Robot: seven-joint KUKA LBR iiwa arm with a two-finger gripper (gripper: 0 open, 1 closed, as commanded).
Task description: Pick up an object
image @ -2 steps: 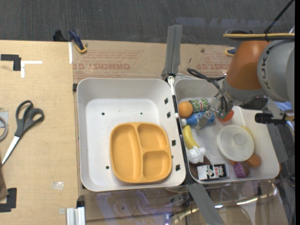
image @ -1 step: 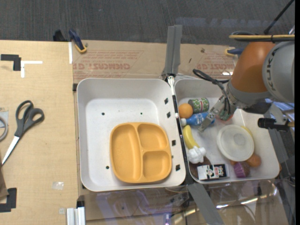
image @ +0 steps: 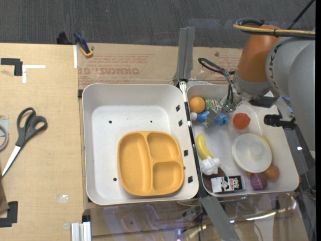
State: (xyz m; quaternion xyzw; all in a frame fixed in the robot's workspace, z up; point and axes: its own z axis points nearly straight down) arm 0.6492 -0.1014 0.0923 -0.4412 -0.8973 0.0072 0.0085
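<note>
My gripper (image: 219, 115) is low in the back left part of the right bin (image: 288, 185), reaching in from the right under the orange wrist band. It sits right beside a small blue object (image: 203, 117) and a green-patterned item (image: 212, 104), and may be touching them. An orange ball (image: 197, 104) lies just to its left, and a red object (image: 241, 120) just to its right. I cannot make out anything held.
The right bin also holds a white bowl (image: 252, 152), a banana (image: 201, 147), a white toy (image: 210, 164), a black-and-white carton (image: 227, 184), a purple piece (image: 258, 181) and an orange fruit (image: 272, 172). The left bin (image: 100, 134) holds a yellow divided plate (image: 150, 163). Scissors (image: 22, 132) lie on the bench.
</note>
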